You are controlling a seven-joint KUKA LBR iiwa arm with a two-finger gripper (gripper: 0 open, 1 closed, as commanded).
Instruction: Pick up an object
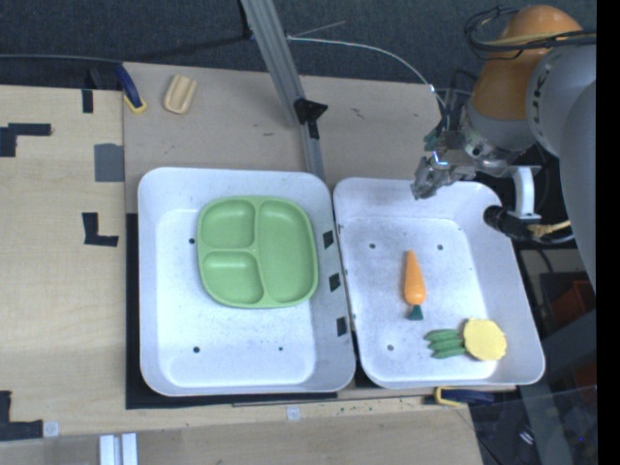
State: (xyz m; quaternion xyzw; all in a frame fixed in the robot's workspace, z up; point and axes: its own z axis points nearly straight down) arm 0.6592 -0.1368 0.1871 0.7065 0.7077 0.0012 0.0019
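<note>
Pincer [427,184] poised over right bin's [383,361] far rim; finger state unclear, can't tell. Carrot [414,279] lies mid-bin, untouched. Green plate [258,251] sits in left bin [165,356], likely a drop spot.

The arm [542,76] enters from the right side of the camera view, in the upper right corner. Its grey casing fills the right margin, and the orange band [518,61] sits above the wrist, with black cables looped over the top of it. From the wrist the tool runs down and to the left. The gripper [426,184] is at the end of that run, tip low and angled to the lower left. Nothing is visible between its 2 fingers. The tip is small and dark; finer detail is not readable.
</note>
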